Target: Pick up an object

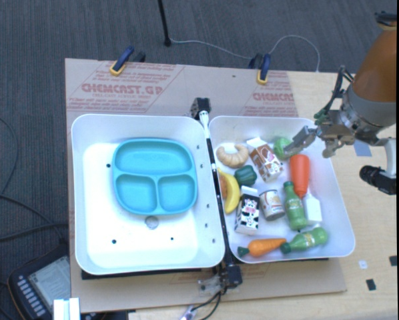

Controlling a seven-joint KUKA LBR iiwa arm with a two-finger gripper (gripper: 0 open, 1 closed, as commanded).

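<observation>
The right bin (339, 199) holds a pile of toy food: a croissant (233, 155), a brown carton (265, 161), a green pepper (245, 175), a banana (230, 193), a cow-print milk carton (249, 213), a can (273, 204), a green bottle (294, 207), a large carrot (300, 172) and a small carrot (266, 247). My gripper (314, 145) hangs over the bin's upper right part, just above the large carrot. Its fingers are spread and open, with nothing between them.
The left bin (93, 199) carries a blue divided plate (155, 177). A second green bottle (306, 240) and a white block (313, 209) lie at the right bin's near side. Blue clamps (123, 59) pin the cardboard at the back. Bare bench lies to the right.
</observation>
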